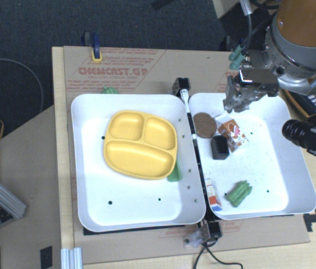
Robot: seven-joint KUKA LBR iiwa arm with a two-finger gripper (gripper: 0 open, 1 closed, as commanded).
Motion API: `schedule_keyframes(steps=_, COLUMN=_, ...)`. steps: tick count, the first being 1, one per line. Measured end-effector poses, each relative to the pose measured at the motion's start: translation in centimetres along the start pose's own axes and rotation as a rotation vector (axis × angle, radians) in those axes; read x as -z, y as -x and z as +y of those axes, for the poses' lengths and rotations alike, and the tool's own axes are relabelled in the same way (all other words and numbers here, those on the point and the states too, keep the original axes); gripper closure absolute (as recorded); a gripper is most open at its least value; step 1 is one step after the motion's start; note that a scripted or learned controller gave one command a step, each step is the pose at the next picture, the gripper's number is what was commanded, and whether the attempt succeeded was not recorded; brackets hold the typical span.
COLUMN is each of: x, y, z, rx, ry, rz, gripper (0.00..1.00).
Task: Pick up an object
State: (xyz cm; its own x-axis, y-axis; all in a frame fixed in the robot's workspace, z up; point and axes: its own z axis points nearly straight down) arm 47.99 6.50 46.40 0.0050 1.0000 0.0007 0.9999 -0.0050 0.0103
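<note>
The 2 bins (pixel 90 167) are white. A yellow divided plate (pixel 141 144) lies in the left bin, a green piece (pixel 174 174) at its edge. In the right bin: a brown disc (pixel 205 125), a black block (pixel 220 148), a red-and-white carton (pixel 232 134), a green pod-like toy (pixel 238 193) (ridged) and a red-and-white tube (pixel 211 193).
</note>
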Motion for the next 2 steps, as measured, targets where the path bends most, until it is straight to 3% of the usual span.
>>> schedule_keyframes(steps=1, x=-10.5, y=2.1, z=-0.2, rx=0.001, ry=-0.02, rz=-0.002, gripper=1.0)
schedule_keyframes(steps=2, x=-11.2, y=-6.2, z=-0.3, rx=0.013, ry=-0.014, rz=0.001, gripper=1.0)
